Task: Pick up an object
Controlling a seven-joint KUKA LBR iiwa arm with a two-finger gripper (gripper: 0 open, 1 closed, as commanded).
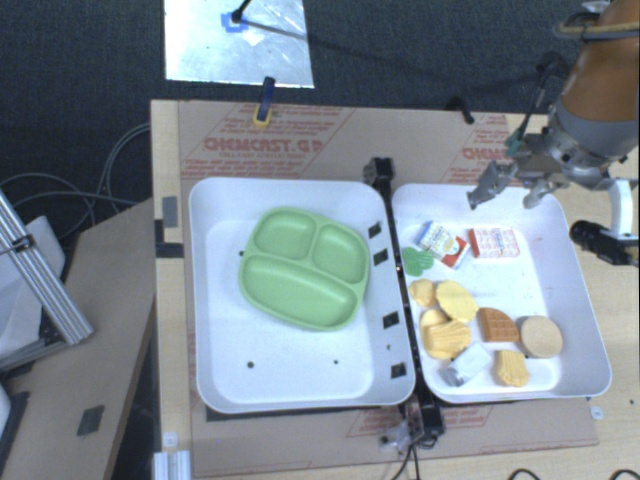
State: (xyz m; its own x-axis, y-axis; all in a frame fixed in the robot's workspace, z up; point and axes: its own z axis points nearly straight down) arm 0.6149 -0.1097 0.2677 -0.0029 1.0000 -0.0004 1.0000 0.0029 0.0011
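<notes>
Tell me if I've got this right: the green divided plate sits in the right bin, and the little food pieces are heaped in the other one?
Not quite. The camera view shows the green divided plate in the left bin, not the right one. The little food pieces are heaped in the other one, the right bin, as you said.
</notes>
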